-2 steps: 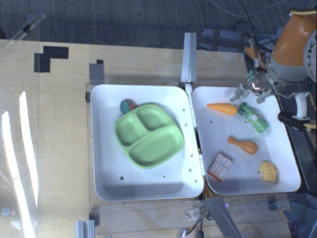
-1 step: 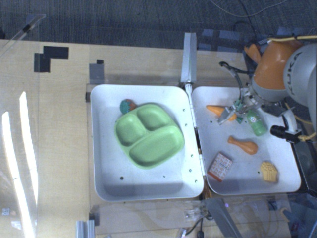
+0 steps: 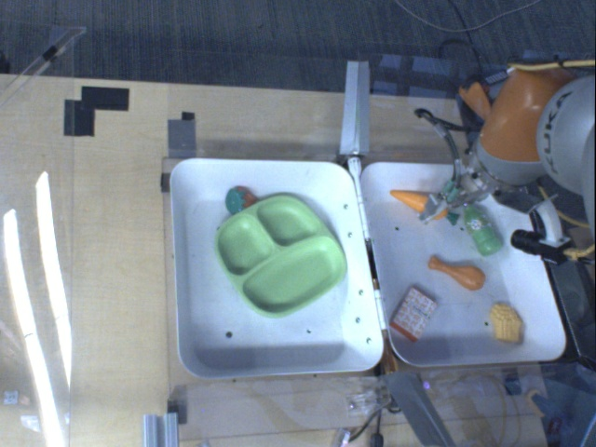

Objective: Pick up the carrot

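The orange carrot [image 3: 408,198] lies in the right bin [image 3: 549,343] near its back left corner, pointing left, with its greenish top toward the right. My gripper [image 3: 445,201] is low over the carrot's right, leafy end, reaching in from the right under the grey arm with the orange band. The gripper hides the carrot's top end, so I cannot make out whether it touches the carrot.
In the right bin lie a green bottle [image 3: 485,235], an orange drumstick [image 3: 458,273], a yellow corn piece [image 3: 505,322] and a red-and-white box [image 3: 414,312]. The left bin [image 3: 196,333] holds a green divided plate [image 3: 279,252] with a small red-green item [image 3: 240,197] behind it.
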### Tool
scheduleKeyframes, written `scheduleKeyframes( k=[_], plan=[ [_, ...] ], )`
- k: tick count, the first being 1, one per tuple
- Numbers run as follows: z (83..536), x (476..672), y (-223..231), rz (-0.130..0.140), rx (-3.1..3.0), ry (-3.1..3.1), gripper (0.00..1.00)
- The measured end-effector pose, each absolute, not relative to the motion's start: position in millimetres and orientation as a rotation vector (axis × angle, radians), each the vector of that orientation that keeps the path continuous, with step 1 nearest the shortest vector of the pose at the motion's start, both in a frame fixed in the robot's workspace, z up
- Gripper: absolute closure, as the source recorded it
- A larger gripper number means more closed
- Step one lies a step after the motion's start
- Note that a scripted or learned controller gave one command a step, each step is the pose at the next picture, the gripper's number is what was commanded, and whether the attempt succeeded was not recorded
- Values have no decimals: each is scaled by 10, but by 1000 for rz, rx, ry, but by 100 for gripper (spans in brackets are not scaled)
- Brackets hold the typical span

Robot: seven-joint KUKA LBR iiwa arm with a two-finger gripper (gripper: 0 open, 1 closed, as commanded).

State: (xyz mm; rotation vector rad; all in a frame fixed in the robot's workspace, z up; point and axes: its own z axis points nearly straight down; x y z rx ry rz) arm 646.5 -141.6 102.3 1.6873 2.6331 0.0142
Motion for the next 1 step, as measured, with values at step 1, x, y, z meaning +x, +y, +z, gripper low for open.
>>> scheduleKeyframes(
  k=[1],
  plan=[
    [1794,6148,-988,7,1832,2543,100]
  ],
)
